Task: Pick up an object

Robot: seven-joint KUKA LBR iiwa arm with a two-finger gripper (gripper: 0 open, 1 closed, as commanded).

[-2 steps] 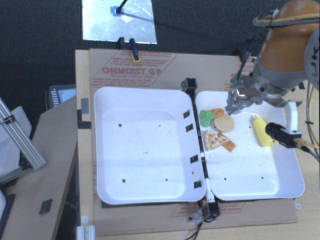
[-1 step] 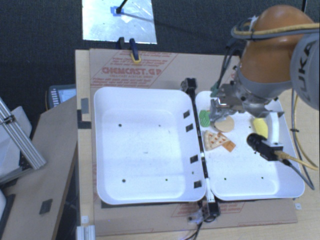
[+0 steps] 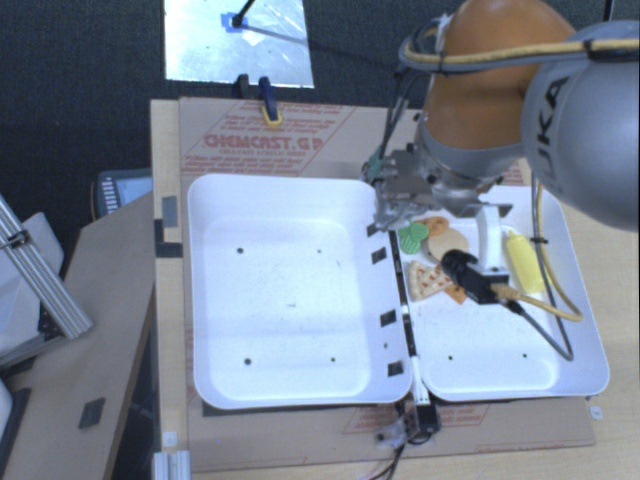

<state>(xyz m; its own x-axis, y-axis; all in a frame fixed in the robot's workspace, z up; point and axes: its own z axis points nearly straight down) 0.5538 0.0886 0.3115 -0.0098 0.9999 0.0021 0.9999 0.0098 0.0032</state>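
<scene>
Several small things lie in the right bin [image 3: 500,368], in its far left part. A green piece [image 3: 413,236] sits next to an orange-tan piece [image 3: 440,230] and a pale round piece [image 3: 452,243]. A checked orange wedge [image 3: 430,282] lies just in front of them. A yellow oblong thing [image 3: 523,263] rests further right. My gripper [image 3: 393,211] hangs low over the far end of the divider between the bins, just left of the green piece. The wrist hides what lies under it.
The left bin [image 3: 290,298] adjoins the right one along a divider with black clips [image 3: 398,288]. Both stand on a cardboard sheet [image 3: 265,138]. A shiny metal plate [image 3: 240,28] lies beyond the bench.
</scene>
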